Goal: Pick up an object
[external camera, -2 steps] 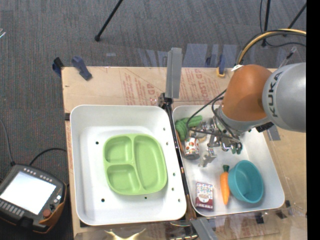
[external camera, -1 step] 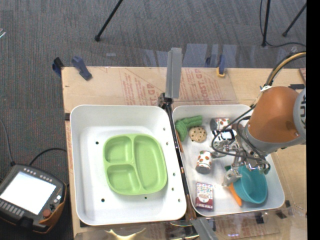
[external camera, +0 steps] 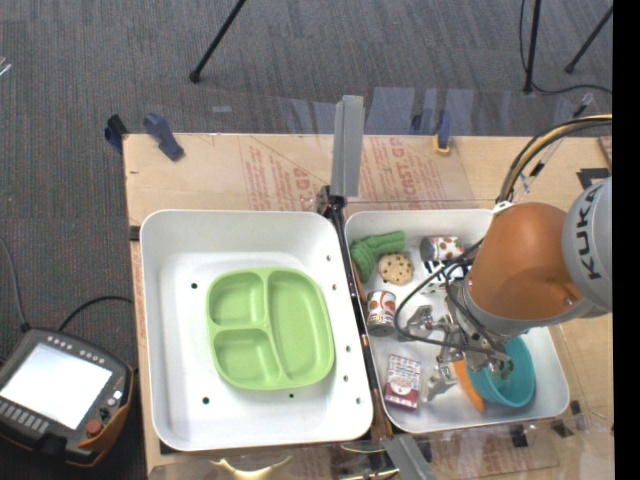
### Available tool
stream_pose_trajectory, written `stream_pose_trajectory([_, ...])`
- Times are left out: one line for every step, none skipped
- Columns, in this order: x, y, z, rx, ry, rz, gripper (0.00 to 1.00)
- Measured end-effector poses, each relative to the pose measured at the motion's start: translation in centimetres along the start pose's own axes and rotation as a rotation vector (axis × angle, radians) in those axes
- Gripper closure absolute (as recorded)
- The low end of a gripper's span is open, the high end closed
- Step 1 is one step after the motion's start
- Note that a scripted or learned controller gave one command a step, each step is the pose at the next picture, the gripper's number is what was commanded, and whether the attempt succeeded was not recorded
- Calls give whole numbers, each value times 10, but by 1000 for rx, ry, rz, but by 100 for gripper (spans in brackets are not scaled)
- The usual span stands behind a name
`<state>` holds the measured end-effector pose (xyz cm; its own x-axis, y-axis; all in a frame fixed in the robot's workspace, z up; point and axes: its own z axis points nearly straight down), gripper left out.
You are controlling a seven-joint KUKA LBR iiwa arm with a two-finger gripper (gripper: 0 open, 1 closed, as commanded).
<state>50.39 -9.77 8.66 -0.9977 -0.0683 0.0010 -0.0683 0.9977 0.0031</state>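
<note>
Closest to the camera in the right bin (external camera: 556, 408): a small red and white carton (external camera: 402, 382) lying flat at about 7 o'clock, with the gripper (external camera: 450, 368) right next to it, down low among the stuff. Can't tell whether it's apart or together, way too cluttered there. An orange carrot-looking thing (external camera: 470, 388) and a teal bowl (external camera: 512, 378) sit at 5 o'clock, just beside the gripper. Mid-bin there's a little can (external camera: 381, 310) by the left wall. Further back, a cookie (external camera: 396, 267), a green cloth-like thing (external camera: 376, 246) at 11 o'clock, and a small mug (external camera: 442, 248) near 12. The left bin (external camera: 170, 268) holds a green divided plate (external camera: 270, 328), on the counter (external camera: 230, 173).
</note>
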Motion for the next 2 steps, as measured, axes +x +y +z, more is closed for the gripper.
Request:
stream_pose_trajectory([-1, 0, -10, 2, -2, -5, 100])
stream_pose_trajectory([0, 13, -2, 2, -3, 201, 100])
